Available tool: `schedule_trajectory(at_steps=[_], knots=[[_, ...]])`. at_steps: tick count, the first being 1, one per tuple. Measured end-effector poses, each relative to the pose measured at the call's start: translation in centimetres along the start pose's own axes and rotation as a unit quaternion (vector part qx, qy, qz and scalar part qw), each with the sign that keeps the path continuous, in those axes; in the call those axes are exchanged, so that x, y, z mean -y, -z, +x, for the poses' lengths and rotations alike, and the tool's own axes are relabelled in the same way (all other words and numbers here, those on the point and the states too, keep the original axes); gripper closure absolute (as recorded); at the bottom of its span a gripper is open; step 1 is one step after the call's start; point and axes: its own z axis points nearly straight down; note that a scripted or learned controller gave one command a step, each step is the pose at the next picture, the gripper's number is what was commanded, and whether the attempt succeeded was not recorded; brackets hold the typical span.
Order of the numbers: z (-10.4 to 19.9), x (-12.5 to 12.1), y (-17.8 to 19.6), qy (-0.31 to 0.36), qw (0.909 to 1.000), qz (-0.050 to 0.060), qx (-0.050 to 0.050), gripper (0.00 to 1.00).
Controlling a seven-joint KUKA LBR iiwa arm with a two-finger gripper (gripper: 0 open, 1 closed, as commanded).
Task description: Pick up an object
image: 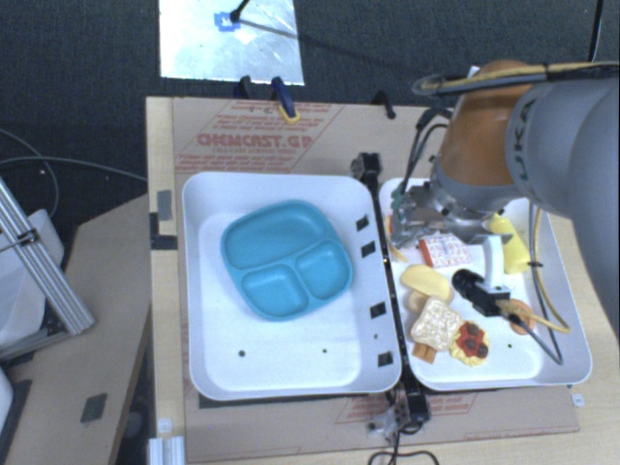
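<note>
As the arm (547,134) stoops over the right bin (528,356), its gripper's (415,219) state is unclear.

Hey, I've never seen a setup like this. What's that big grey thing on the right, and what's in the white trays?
This is one photo from a camera fixed above a bench, looking down at a slant. The grey and orange shape is a robot arm reaching in from the right. Its gripper, the part that grabs, hangs over the far left corner of the right tray. The left tray holds a blue divided plate. The right tray holds small toy foods, such as a cracker, a pale yellow piece and a red-and-white packet. I cannot tell whether the gripper holds anything.
</note>
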Motion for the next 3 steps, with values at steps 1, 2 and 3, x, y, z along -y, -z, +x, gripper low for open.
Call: schedule_trajectory(at_steps=[1, 2, 3], knots=[[5.6, -0.5, -0.5, -0.001, 1.0, 0.003, 0.001, 1.0], [11.6, 2.7, -3.1, -0.002, 1.0, 0.006, 0.001, 1.0], [17.9, -2.7, 15.5, -0.001, 1.0, -0.007, -0.002, 1.0]])
